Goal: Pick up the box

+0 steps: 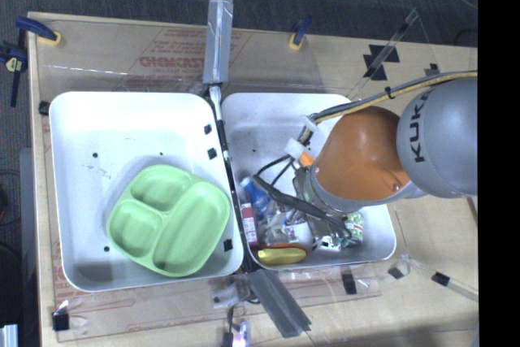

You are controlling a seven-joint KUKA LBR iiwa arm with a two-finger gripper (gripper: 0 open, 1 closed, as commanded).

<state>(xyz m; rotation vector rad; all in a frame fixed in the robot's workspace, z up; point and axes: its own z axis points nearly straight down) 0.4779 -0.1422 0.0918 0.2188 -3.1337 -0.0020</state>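
Your gripper [302,211] is down in the right bin [268,114], low over the cluttered near corner, and the orange band [357,158] of the arm [435,138] covers most of it, so you cannot tell how it is set. Just beside it to the left, against the wall between the bins, stands a narrow red box [249,225], probably the one you want; its label is too small to read. A blue item [253,193] lies just above the box, a yellow oblong item [282,255] lies at the near wall below it, and a green-and-white packet [351,230] sits under the arm to the right. In the left bin [97,122] you have a green divided tray [169,219]. Both bins rest on the wooden worktop [422,297].
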